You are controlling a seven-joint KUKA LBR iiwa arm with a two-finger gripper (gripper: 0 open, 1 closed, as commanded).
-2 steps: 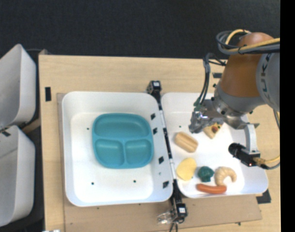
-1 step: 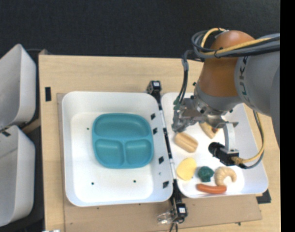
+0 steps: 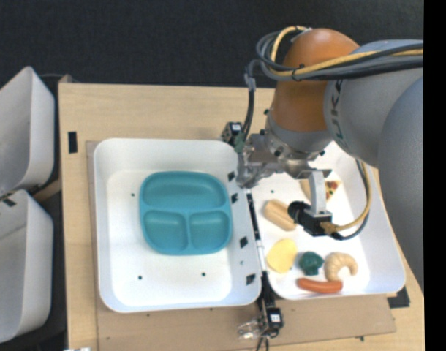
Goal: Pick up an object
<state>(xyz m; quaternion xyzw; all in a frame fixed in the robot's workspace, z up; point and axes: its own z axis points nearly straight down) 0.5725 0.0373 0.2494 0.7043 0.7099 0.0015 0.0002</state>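
The grey arm [image 3: 369, 101], smooth-shelled with a glossy orange band, reaches over the right bin [image 3: 380, 251]. The left bin [image 3: 106, 218], a shallow white plastic tray, holds a matte teal divided plate [image 3: 185, 212] with three rounded compartments. The gripper [image 3: 245, 175] hangs above the seam between bins; whether it is spread or closed cannot be told. In the right bin lie toy foods: a tan bread roll [image 3: 279, 215], a yellow wedge [image 3: 281, 255], a red sausage [image 3: 319, 286], a curled beige croissant [image 3: 341, 265] and a dark green knobbly piece [image 3: 310, 261].
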